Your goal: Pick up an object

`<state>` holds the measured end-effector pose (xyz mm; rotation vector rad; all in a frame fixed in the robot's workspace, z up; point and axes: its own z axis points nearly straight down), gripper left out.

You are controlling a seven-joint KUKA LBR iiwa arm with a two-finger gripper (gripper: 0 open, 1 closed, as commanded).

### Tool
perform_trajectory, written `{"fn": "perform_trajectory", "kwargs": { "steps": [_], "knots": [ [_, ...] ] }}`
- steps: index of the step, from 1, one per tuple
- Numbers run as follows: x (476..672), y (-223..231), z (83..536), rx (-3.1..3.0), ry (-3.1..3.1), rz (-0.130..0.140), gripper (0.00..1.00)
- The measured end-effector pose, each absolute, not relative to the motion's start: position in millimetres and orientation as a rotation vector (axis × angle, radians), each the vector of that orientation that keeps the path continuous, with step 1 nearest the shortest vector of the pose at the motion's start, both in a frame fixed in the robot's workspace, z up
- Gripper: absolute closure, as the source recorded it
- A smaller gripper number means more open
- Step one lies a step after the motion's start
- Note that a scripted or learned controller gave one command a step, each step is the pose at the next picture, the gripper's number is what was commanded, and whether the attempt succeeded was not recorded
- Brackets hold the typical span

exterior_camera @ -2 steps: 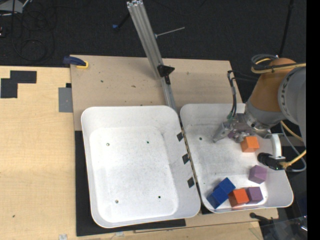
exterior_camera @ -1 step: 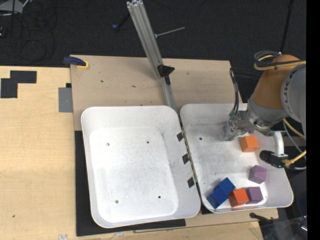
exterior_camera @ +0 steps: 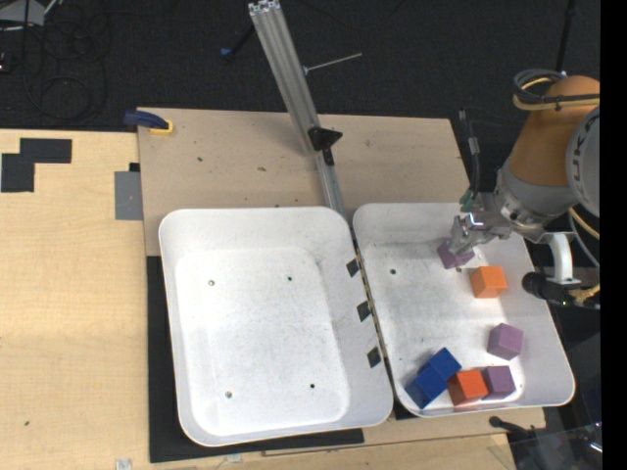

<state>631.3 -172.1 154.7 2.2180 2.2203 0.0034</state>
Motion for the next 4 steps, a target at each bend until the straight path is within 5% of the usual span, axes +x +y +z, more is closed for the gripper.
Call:
{"fn": "perform_trajectory", "kwargs": {
  "steps": [2, 4],
  "knots": [
    [627.5, -175, 229, 2.219, 2.221, 0.001, 1.0],
    [606.1, -86, 236, 2.22, 2.229, -0.001, 1.0]
  ]
}}
